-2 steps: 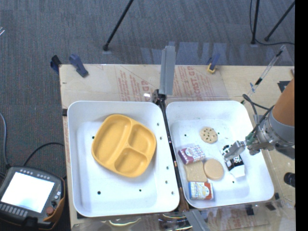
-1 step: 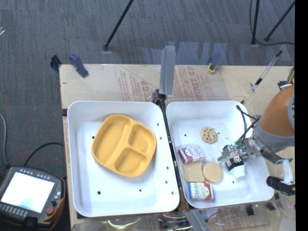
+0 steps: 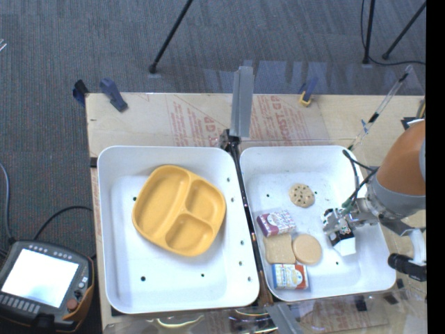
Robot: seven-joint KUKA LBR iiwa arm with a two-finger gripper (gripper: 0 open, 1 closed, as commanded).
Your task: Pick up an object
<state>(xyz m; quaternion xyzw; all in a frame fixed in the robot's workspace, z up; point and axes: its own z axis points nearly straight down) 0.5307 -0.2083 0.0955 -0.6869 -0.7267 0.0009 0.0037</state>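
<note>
I reach in from the right over the desk [image 3: 160, 120], my grey arm [image 3: 403, 179] with its orange band hanging above the right bin [image 3: 327, 155]. My fingers [image 3: 339, 229] sit low near that bin's right side, over the white floor, and from this slant I cannot tell whether they are apart or together, or whether anything is between them. To their left lie the things I could take: a chocolate-chip cookie [image 3: 302, 195] towards the bin's middle, a small purple carton [image 3: 275, 223] below it, a square of toast [image 3: 279, 248] touching a round tan biscuit [image 3: 306, 248], and a little blue and white carton [image 3: 290, 276] nearest the front wall. The left bin [image 3: 111, 186] carries a yellow divided plate [image 3: 179, 209], well apart from me.
</note>
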